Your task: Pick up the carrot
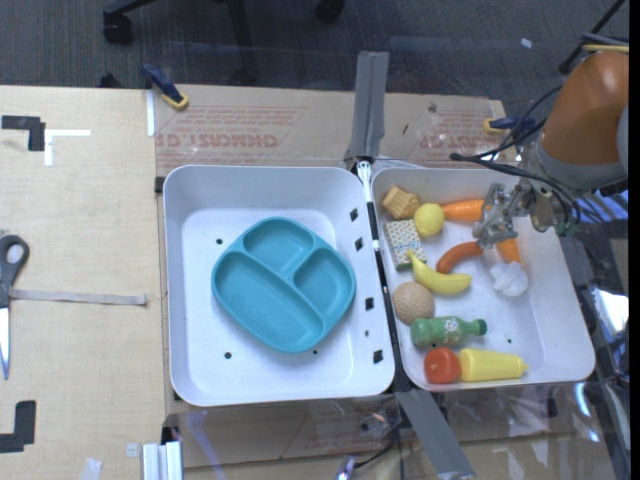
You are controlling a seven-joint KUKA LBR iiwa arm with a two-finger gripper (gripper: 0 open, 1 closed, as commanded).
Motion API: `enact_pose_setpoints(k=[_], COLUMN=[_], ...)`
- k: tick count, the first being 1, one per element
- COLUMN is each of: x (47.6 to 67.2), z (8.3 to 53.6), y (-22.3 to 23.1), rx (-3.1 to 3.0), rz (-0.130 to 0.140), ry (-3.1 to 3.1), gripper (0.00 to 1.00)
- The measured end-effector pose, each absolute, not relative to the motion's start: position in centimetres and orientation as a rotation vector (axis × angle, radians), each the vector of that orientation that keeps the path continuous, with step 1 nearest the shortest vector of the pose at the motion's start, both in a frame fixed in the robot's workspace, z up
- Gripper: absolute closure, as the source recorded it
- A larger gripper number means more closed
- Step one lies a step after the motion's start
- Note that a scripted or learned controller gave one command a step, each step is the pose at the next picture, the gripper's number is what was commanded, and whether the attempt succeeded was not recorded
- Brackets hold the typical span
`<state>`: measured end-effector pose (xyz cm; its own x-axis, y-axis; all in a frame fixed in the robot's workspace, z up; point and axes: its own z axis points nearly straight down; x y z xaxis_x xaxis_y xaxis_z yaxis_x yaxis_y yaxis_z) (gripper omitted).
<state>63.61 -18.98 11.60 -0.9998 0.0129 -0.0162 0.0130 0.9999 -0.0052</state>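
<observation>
A: Claw point(497, 223) sits low in the right bin point(560, 313), near its back wall. Spread or pressed together? Can't tell, too much metal clutter.

B: Carrot?

A: Carrot point(462, 209) lies just left of the claw, beside the lemon point(429, 219), apart from the claw tips as far as I can see. Not between them.

B: Other stuff near the claw?

A: Small orange piece point(509, 249) right under it, white lump point(509, 281) below that. Red-orange sausage point(458, 256) down-left of the claw, banana point(438, 277) touching the sausage end.

B: Rest?

A: Cracker point(399, 203) and waffle block point(403, 241) left of the lemon. Farther toward the front from the claw: brown ball point(412, 301), green bottle point(449, 330), tomato point(441, 366), yellow bottle point(491, 365). Blue plate point(283, 284) in the left bin point(190, 268), well away. Scissors point(9, 278) on the desk point(80, 228), far left.
</observation>
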Motion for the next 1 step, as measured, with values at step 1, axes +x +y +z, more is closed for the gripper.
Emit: enact_pose_setpoints(k=[1], x=[56.87], z=[9.32], y=[-20.81], rx=[-0.327], rz=[-0.002], ry=[3.121], gripper=[1.00])
